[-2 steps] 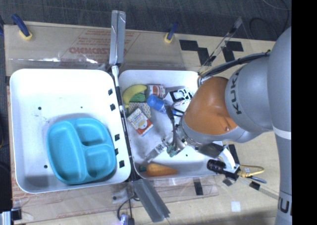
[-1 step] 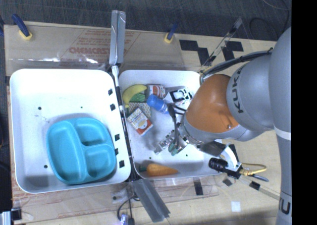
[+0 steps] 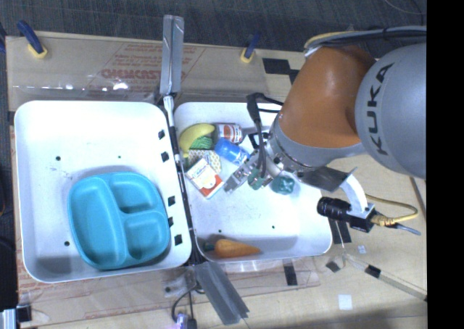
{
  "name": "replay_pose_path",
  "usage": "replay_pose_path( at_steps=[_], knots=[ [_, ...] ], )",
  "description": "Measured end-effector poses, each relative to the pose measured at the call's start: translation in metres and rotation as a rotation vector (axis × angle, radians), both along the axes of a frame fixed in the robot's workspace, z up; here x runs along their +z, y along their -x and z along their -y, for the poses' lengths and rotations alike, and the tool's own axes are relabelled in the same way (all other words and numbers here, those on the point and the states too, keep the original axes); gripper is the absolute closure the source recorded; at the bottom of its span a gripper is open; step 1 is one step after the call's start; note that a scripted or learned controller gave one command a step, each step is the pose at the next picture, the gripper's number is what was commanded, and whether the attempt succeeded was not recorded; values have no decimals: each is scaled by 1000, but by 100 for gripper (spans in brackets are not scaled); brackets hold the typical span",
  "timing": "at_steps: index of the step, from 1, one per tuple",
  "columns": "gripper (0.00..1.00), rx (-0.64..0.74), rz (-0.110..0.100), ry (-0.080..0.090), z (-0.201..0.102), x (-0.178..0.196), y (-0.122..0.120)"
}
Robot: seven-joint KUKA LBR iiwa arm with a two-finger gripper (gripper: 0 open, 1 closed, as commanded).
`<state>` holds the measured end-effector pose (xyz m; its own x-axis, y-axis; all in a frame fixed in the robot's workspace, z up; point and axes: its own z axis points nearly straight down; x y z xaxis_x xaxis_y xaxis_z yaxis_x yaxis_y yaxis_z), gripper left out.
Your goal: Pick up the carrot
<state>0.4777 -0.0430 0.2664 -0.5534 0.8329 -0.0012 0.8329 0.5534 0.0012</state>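
Farthest to the left of the end effector (image 3: 245, 173), well apart from it, the left bin (image 3: 36, 175) carries a blue divided tray (image 3: 119, 217); nothing there bears on the task. Nearer in, just to the left of the end effector inside the right bin (image 3: 319, 240), sits a cluster: a banana (image 3: 196, 134), a small carton (image 3: 205, 175), a blue bottle (image 3: 230, 152) and a red can (image 3: 230, 132). The end effector hangs over the middle of that bin, close beside the carton and bottle, with a teal object (image 3: 283, 185) just to its right.

The carrot (image 3: 233, 249) lies on its side along the near wall of the right bin, below the end effector in the picture and slightly to its left, clearly apart from it and untouched. Nothing crowds it except the bin wall it rests against.

The step in hand looks like the approach: the grasp has not begun. The end effector's metal parts blur into the clutter below the wrist, so how wide it stands cannot be told, and nothing can be made out in its grip.

The next move probably calls for travelling toward the near wall, lining up across the carrot's long axis, and descending with enough room on the wall side to close cleanly.
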Motion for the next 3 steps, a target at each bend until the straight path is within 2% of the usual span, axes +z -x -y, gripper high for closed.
replay_pose_path(
  at_steps=[1,2,3],
  knots=[
    [0,0,0,0,0,0,0],
    [0,195,-4,-1,38,-76,2],
    [0,289,-3,-1,58,-175,1]
  ],
)
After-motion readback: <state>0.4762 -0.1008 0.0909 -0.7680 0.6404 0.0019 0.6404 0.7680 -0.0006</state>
